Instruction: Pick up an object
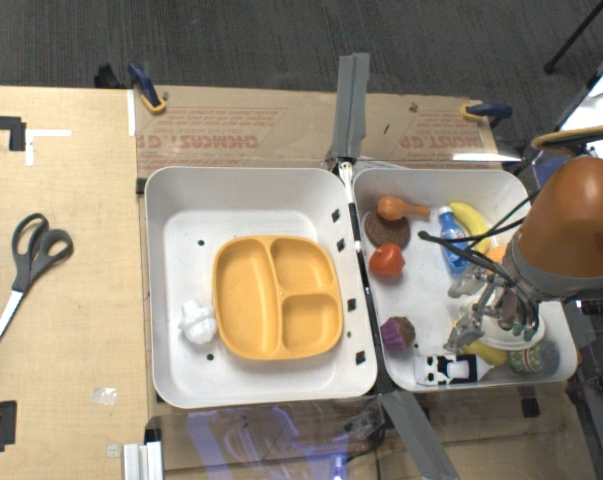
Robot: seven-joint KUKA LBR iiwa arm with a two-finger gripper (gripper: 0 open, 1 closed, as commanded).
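The end effector (481,320) hangs low in the lower right of the frame, over the right bin (421,183), its metal fingers pointing down and left; whether they are spread or closed cannot be told, and nothing shows clearly between them. Just below its tip lie a yellow object (491,353) and a black and white box (449,370), with a green-patterned round item (531,358) to their right. Further up the same bin are a banana (469,218), a blue bottle (451,243), a red tomato-like ball (386,260), a brown round item (386,230) and an orange drumstick-shaped toy (401,208); a purple-and-brown piece (396,333) sits at lower centre. The left bin (166,268) holds a yellow divided plate (278,296) and a white crumpled lump (196,321). On the desk (71,368) at far left lie scissors (26,263).

Any of the right bin's items would serve. The likely best move is to centre on one item with room around it, descend straight, and close firmly before lifting, since the crowded lower corner invites a glancing miss
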